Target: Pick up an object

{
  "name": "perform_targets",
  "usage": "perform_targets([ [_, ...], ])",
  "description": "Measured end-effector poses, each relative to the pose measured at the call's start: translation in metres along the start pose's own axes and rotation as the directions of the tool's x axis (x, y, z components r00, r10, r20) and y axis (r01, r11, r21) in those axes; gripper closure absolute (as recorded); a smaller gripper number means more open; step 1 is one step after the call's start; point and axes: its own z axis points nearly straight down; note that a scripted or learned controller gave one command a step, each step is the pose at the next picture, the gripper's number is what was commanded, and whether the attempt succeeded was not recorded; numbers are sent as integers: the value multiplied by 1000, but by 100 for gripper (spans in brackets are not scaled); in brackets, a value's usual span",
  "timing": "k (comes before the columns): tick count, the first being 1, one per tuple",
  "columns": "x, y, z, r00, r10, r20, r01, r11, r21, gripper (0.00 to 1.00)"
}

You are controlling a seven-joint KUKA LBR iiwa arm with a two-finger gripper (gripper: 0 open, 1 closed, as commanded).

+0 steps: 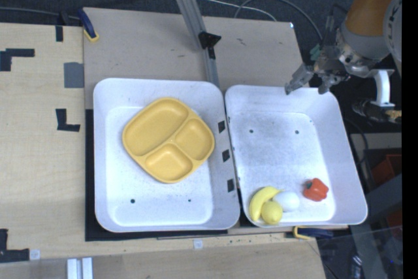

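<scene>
Gripper (305,83), seemingly parted and holding nothing, hovered far from banana (260,201); crowded fruit risked a botched grasp.

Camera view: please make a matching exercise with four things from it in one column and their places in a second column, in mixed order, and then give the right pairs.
Things:
1. yellow plate
2. banana
3. red pepper
4. claw

Places:
A. near corner of the right bin, beside a white egg
B. above the far right corner of the right bin
C. middle of the left bin
D. right bin, near its right wall, apart from the egg

Pairs: 1-C, 2-A, 3-D, 4-B
</scene>
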Motion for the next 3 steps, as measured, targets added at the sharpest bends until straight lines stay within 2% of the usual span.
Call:
perform_targets([
  [1, 0, 0, 0, 1000, 1, 0, -1, 1000, 1, 0],
  [3, 2, -20, 120, 1000, 1, -1, -1, 1000, 7, 0],
])
